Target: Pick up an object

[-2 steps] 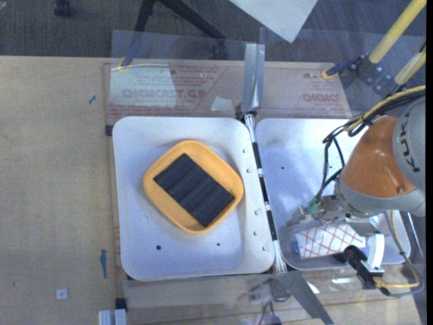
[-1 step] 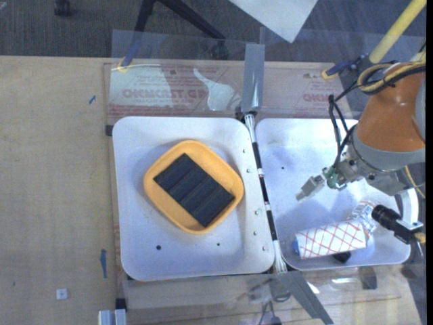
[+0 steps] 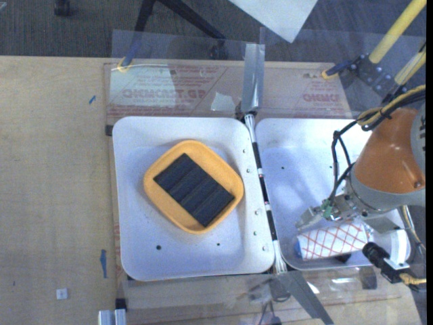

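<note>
A white cup [image 3: 331, 241] with a red lattice pattern lies on its side at the near edge of the right bin [image 3: 291, 161]. My gripper [image 3: 323, 213] is low over the right bin, directly above and touching or nearly touching the cup's upper side; the wrist hides how it stands. In the left bin [image 3: 135, 249] rests a rounded yellow-orange tray [image 3: 193, 185] with a black ribbed pad in its middle, turned at a slant.
The arm's orange band [image 3: 389, 158] and grey wrist cover the right side of the right bin. A ridge with screws [image 3: 260, 195] divides the two bins. Clear plastic sheets stand behind the bins at the far edge.
</note>
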Tool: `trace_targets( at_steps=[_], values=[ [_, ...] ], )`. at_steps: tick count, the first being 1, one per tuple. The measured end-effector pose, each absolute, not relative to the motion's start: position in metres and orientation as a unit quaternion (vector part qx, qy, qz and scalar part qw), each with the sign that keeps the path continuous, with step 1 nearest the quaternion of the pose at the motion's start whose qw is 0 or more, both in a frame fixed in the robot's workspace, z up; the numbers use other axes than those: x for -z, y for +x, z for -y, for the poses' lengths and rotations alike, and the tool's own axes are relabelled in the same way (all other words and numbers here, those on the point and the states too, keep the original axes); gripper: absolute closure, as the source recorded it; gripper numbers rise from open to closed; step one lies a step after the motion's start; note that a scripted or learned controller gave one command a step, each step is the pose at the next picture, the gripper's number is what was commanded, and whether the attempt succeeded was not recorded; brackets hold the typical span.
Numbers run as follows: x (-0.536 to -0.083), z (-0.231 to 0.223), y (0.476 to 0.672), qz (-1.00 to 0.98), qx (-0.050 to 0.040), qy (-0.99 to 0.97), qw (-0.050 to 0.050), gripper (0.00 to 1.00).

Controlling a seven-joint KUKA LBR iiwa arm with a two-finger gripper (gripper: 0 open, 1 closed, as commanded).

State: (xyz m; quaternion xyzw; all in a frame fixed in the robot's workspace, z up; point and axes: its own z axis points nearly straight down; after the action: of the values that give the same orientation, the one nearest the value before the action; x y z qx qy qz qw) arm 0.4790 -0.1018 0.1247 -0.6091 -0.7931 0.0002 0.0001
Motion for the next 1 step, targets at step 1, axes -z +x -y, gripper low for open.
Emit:
trace_targets(
  at_steps=[1],
  values=[
    [-0.1302, 0.1575, 0.5087, 0.804, 0.0001, -0.594, -0.001, 0.0]
  ],
)
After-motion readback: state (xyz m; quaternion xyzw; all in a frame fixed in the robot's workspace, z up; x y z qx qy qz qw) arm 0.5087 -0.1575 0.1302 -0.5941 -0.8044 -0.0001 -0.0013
